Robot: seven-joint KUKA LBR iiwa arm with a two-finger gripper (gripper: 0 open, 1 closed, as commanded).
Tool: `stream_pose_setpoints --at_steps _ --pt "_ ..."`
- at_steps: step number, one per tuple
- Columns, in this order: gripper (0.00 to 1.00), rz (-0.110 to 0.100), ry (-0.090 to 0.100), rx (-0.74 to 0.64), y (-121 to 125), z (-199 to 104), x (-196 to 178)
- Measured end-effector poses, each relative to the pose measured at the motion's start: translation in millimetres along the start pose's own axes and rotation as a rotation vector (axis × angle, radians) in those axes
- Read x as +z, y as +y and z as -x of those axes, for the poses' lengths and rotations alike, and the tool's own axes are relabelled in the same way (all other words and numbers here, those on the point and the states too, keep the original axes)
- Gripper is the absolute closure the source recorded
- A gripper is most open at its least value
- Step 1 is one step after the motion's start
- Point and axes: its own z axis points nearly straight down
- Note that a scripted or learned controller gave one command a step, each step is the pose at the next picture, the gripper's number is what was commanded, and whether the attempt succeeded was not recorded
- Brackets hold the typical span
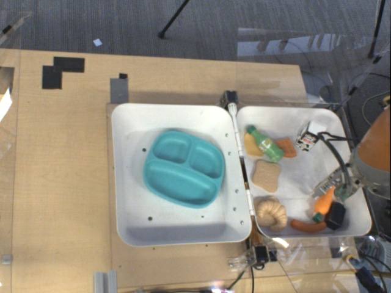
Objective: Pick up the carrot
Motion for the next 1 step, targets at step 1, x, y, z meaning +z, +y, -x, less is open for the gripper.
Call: stream_pose_setpoints --at_steps 1 --pt "1.00 -0.001 0.005 -0.082 56.4 -70.1 -98.9"
